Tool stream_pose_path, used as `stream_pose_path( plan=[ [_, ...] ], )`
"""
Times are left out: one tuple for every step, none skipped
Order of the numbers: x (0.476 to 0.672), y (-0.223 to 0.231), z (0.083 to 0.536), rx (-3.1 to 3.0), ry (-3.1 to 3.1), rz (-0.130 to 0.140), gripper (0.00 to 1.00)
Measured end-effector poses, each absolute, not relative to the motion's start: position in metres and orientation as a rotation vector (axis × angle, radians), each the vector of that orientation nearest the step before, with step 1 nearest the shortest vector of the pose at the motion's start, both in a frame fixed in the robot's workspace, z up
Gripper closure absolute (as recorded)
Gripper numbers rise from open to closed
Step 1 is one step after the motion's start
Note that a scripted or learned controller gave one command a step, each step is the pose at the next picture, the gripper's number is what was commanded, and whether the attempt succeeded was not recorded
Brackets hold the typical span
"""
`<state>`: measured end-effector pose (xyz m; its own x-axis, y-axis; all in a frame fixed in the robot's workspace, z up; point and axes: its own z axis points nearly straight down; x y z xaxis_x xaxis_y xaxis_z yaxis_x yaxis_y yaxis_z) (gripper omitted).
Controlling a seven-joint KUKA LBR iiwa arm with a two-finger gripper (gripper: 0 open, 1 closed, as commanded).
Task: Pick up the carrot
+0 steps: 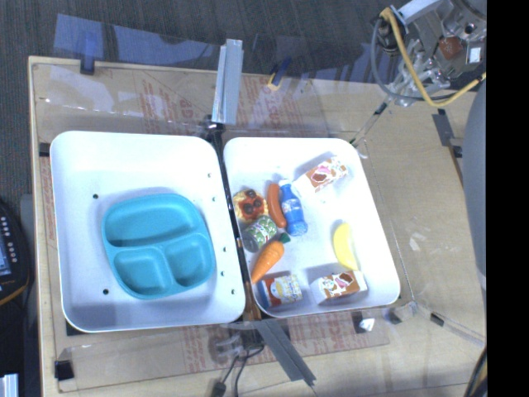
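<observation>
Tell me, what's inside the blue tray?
Nothing can be seen in the blue tray; its three compartments show bare blue. It sits in the left bin. Whatever lies under the tray is hidden.

The hand (pixel 426 35) hangs at the upper right, wrist cabling looped beside it, grey arm behind.

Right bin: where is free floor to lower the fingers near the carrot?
In the right bin, bare floor lies between the carrot and the banana, above the two cartons at the front wall. Another patch is at the back left corner. The left side is crowded: the carrot touches the green vegetable.
</observation>
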<state>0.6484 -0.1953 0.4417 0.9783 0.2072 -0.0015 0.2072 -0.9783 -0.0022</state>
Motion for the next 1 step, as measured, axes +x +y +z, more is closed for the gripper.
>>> stream_pose_path(
  plan=[
    [0.6485, -0.1970, 0.3204, -3.120, -0.329, 0.012, 1.00]
  ],
)
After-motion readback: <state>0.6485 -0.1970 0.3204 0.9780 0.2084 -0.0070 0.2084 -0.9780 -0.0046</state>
